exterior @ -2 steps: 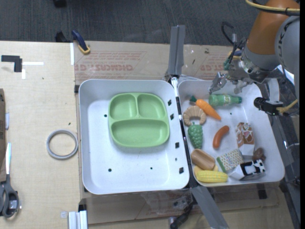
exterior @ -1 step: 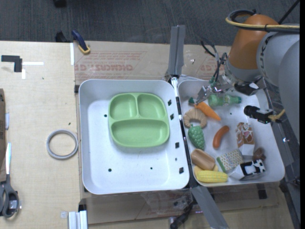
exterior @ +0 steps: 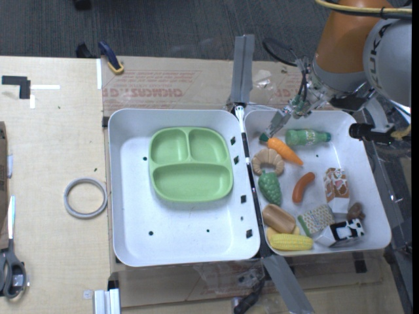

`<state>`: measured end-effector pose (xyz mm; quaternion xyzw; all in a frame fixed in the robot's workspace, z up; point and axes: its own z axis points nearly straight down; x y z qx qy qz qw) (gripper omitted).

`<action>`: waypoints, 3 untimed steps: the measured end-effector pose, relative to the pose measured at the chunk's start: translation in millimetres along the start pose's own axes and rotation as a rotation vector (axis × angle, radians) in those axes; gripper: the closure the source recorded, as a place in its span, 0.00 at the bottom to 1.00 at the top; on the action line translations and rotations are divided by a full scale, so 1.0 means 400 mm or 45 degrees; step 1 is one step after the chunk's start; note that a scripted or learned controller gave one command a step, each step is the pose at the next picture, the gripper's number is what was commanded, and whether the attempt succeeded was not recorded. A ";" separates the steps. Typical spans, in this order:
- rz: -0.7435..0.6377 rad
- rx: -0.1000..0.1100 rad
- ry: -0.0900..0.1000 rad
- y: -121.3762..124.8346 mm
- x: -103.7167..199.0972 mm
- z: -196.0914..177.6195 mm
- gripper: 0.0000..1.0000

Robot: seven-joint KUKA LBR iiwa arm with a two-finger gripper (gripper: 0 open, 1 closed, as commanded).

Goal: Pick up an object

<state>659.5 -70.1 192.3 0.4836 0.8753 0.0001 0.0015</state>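
While the gripper (exterior: 288,114) hangs at about 11 o'clock in the right bin (exterior: 374,195), can't tell its grip state, nothing's been lifted, and the carrot (exterior: 285,150) just below sits waiting, so basically everything's left.

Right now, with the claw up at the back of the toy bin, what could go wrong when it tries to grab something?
1. The carrot, green bottle and croissant lie close together under the claw, so it may nudge them apart or pinch two.
2. The claw hangs near the bin's back rim and could bump it.
3. The round sausage may roll away.
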 end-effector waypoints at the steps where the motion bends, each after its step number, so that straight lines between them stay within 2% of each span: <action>1: -0.168 -0.006 -0.008 -0.054 -0.096 0.231 0.00; 2: -0.165 -0.008 -0.009 -0.054 -0.097 0.210 1.00; 3: 0.011 0.001 0.001 0.005 0.080 0.000 1.00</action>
